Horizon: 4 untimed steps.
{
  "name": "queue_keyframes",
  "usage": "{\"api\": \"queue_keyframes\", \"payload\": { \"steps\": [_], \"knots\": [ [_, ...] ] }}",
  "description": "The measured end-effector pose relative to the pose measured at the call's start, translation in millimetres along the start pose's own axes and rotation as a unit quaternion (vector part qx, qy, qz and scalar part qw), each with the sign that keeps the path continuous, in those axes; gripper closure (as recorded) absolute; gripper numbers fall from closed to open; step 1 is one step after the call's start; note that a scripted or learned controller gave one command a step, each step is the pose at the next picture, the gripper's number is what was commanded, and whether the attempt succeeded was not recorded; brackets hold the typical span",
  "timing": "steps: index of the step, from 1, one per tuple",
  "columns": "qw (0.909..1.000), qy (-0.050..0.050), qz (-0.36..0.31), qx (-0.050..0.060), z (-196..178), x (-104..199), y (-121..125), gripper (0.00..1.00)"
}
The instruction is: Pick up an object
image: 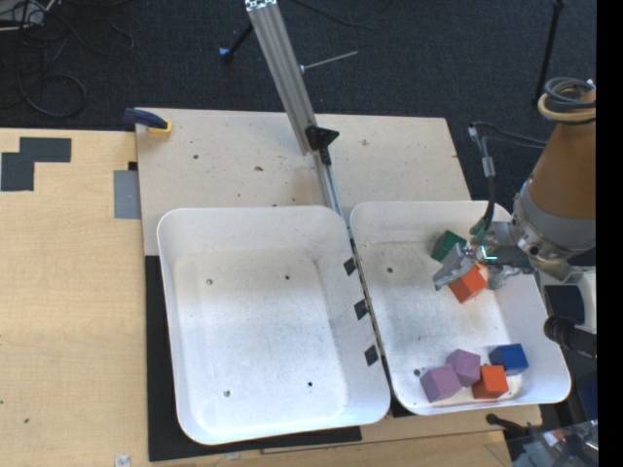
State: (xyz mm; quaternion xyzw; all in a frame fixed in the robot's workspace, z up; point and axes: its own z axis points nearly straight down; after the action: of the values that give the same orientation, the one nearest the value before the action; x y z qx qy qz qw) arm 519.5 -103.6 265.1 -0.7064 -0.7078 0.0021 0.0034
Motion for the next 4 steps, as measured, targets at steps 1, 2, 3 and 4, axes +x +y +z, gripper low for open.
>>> {"api": "queue_keyframes", "payload": {
  "steps": [1, 2, 3, 4],
  "knots": [
    [1.0, 0.0, 0.003, -0.003, -2, -2, 0, 0.0],
    [1.0, 0.0, 0.001, 0.0, 42, -3, 0, 0.0],
    [1.0, 0.0, 0.001, 0.002, 105, -2, -6, 0.0],
    [1.0, 0.0, 0.001, 0.001, 149, -2, -9, 0.0]
  ]
}}
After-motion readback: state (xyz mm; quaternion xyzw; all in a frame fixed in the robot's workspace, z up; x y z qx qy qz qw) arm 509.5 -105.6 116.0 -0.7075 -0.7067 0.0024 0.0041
